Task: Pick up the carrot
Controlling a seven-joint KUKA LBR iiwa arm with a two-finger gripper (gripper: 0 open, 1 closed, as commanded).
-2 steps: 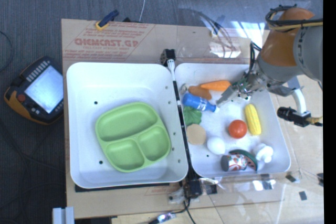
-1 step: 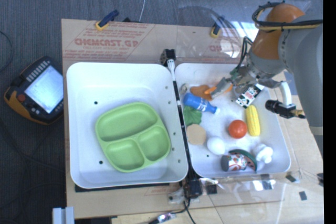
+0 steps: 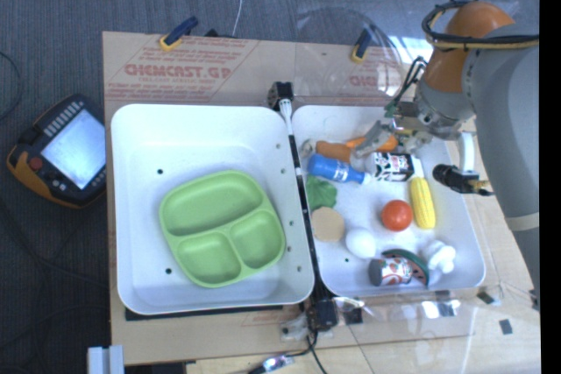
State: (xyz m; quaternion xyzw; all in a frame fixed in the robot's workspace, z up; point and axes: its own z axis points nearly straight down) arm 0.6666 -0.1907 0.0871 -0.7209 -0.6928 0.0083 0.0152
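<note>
A grey two-finger gripper (image 3: 382,138) is hovering in the right-hand shallow white bin (image 3: 469,254), just beside the slim orange carrot (image 3: 337,150). A blue plastic bottle (image 3: 335,170) is lying touching the carrot's near side.

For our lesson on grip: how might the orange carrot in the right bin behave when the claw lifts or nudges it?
The carrot looks like smooth moulded plastic, so probably stiff, light and rather slippery. Its rounded, tapered shape may let it roll or pivot against the blue bottle beside it.
</note>
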